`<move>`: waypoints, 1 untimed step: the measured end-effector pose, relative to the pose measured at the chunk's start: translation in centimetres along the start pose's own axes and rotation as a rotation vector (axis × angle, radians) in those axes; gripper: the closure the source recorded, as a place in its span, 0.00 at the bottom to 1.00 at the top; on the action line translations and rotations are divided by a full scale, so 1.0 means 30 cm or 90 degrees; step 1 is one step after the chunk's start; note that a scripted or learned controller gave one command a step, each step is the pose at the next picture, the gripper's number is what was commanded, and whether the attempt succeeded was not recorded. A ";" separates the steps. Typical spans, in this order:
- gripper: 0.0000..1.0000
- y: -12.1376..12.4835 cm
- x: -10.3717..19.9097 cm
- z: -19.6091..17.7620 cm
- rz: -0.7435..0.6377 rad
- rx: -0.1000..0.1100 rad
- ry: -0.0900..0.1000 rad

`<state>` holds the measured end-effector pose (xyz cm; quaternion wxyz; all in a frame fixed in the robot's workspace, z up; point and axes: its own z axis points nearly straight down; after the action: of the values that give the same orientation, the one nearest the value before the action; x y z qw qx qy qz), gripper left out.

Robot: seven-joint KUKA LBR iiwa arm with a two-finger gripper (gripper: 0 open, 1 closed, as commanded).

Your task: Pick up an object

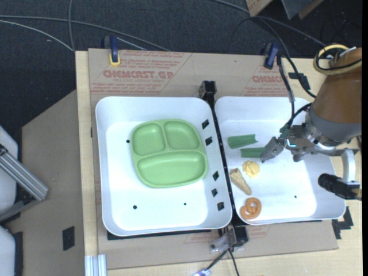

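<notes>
The two-finger gripper [275, 149] hovered beside the lower green plastic strip [251, 152]; whether it gripped, I couldn't tell. A clean pick likely needed centring over that strip, clear of the yellow lumpy piece [250, 168].

Orange band, grey wrist, apparently dark hand [272, 150]

Five small items lie in the right bin [299, 209], toward its left side. Two green sticks [241, 141] sit side by side, the lower stick [251, 152] shorter and darker. Just below them lies a yellow lump [250, 168], beside a tan wedge [241, 180] pointing down-right. Nearest the front wall rests an orange ring [250, 208], perhaps a pretzel.
</notes>
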<state>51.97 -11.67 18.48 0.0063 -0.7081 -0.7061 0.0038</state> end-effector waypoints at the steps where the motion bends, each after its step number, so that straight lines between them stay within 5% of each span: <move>1: 0.00 0.010 0.001 -0.020 -0.002 -0.008 -0.001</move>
<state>52.27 -11.66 19.06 0.0013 -0.7070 -0.7072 0.0001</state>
